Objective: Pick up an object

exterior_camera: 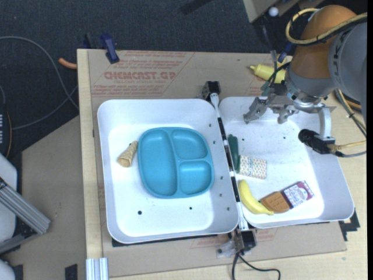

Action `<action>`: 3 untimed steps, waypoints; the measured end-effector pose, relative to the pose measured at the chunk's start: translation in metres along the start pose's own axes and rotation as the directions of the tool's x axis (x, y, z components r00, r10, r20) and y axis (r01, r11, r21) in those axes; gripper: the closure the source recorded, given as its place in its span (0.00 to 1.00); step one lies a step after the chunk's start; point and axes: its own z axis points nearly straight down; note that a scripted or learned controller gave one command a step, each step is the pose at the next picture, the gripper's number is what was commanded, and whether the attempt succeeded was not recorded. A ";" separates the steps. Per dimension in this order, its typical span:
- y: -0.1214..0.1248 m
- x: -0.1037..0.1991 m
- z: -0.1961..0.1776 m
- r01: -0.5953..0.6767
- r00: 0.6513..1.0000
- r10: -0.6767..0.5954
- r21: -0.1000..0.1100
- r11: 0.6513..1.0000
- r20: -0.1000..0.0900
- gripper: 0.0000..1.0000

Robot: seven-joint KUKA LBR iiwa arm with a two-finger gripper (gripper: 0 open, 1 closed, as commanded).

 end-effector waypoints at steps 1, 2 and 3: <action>-0.100 -0.069 0.074 -0.002 1.000 0.002 -0.005 1.000 0.003 0.00; -0.157 -0.053 0.078 -0.002 1.000 0.002 -0.001 1.000 0.000 0.00; -0.079 -0.121 -0.036 -0.001 1.000 0.001 -0.006 1.000 0.004 0.00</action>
